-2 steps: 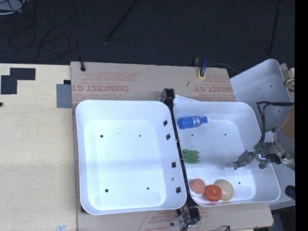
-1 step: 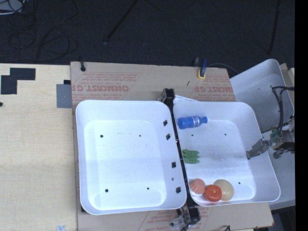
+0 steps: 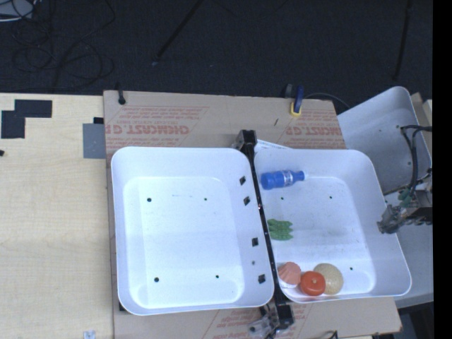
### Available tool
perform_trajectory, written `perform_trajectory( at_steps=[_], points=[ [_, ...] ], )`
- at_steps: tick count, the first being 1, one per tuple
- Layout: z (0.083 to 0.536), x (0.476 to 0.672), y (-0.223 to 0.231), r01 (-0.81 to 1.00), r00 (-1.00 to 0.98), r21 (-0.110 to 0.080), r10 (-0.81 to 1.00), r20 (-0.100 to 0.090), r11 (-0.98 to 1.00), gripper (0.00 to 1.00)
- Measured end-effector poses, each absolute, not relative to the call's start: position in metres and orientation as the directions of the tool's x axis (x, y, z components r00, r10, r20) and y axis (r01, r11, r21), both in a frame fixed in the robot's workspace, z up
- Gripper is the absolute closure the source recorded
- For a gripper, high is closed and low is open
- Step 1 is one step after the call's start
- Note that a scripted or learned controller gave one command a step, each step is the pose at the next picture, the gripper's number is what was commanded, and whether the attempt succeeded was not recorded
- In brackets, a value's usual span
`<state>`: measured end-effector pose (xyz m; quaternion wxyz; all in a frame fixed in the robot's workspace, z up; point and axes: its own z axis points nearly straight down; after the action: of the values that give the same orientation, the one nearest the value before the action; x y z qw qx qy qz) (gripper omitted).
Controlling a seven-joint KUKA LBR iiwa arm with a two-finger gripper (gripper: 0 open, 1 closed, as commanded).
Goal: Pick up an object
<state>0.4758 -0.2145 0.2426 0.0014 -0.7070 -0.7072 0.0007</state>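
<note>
Claw (image 3: 393,221) beside right bin (image 3: 381,189).

A dark floor (image 3: 212,34) with loose black cables (image 3: 42,6) lies beyond the bench. The light wood benchtop (image 3: 49,224) carries a printed cardboard sheet (image 3: 183,122) and 2 dark patches.

Single fixed cam, mounted above the bench and looking down at a slant, far enough back to frame both white bins, left bin (image 3: 180,235) and right bin (image 3: 332,224), side by side at frame centre. The far edge of the cardboard sheet (image 3: 212,122) under them sits toward the top, with dark floor (image 3: 212,34) beyond it, so the view tilts away from the near side. The wooden benchtop (image 3: 49,224) fills the left.
</note>
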Motion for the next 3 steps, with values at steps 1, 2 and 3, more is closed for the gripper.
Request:
perform_trajectory(
  at_steps=[1, 2, 3],
  points=[
    [0.242, 0.476, -0.215, 1.0, 0.001, -0.003, 1.0, 0.001, -0.001, 0.0],
    [0.235, 0.528, -0.213, 1.0, -0.003, 0.001, 1.0, 0.0, 0.003, 0.0],
    [0.213, 0.473, -0.213, 1.0, 0.002, -0.007, 1.0, 0.003, -0.002, 0.0]
  ],
)
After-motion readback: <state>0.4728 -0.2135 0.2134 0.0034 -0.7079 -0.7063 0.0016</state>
